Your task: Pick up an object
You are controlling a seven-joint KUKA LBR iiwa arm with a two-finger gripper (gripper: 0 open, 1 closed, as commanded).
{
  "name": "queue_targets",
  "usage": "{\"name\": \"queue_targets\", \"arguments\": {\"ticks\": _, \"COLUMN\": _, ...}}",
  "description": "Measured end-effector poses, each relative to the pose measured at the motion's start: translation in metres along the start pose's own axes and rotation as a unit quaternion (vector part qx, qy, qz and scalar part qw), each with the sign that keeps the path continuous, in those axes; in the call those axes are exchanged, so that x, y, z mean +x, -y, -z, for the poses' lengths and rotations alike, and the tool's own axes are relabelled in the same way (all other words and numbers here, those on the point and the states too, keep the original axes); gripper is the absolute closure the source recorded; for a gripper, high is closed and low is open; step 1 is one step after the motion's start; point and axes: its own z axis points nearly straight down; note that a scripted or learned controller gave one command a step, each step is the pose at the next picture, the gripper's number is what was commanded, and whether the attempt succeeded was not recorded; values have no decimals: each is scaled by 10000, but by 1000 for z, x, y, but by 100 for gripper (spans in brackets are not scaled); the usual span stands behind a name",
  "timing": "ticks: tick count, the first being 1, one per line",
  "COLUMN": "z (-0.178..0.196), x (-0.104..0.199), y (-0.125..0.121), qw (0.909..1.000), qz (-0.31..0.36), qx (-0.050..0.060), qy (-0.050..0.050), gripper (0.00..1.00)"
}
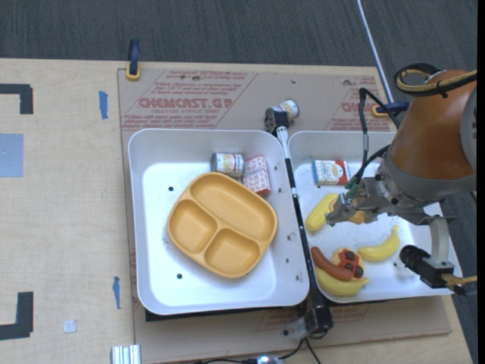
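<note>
The hand (350, 208) hangs low in the right white bin (379, 140), beside a small yellow plastic banana (321, 211); I cannot tell its grip. A second banana (381, 246) lies nearer. The left white bin (144, 226) holds a yellow divided plate (220, 224).

End effector (350, 209) beside banana (321, 211)

The arm (436, 127) runs off the frame at 3 o'clock, so most of it is cut off. Its wrist covers part of the right bin (379, 298) floor. The gripper (350, 209) is a dark blur, can't tell how the fingers stand. The print on the little carton (330, 172) and the can (227, 163) is too small to read.
</note>
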Motion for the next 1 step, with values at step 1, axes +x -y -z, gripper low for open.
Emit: {"name": "queue_targets", "arguments": {"ticks": 1, "z": -27, "x": -33, "y": 9, "qw": 10000, "qz": -12, "qx": 19, "qy": -2, "gripper": 100}}
